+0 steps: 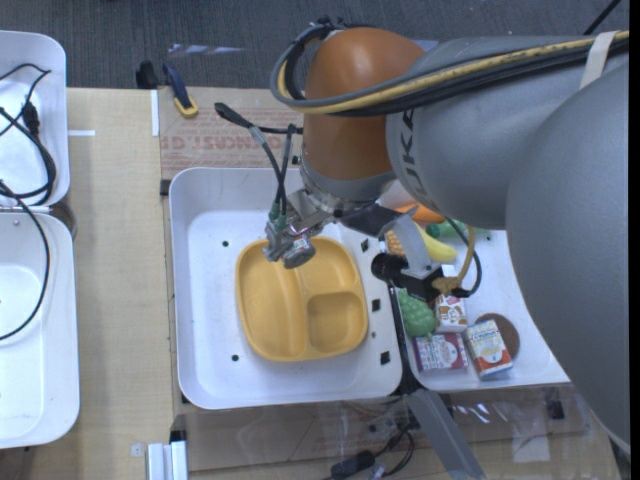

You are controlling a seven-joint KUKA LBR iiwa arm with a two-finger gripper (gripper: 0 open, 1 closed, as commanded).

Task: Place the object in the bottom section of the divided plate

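A yellow divided plate (268,313) lies in the left white bin (195,268). It has one long section on its left side and two smaller sections on its right. My gripper (290,245) hangs over the plate's upper rim, pointing down at the top of the long section. A small grey rounded shape sits at its tip, and I cannot tell whether that is a held object or part of the gripper. The grey arm with its orange band (350,78) covers the upper part of both bins.
The right bin (530,353) holds several toy items: a green piece (418,316), a yellow piece (440,243) and two small cartons (487,348). White trays with black cables (25,138) stand at the far left. A small blue and yellow tool (179,90) lies behind the bins.
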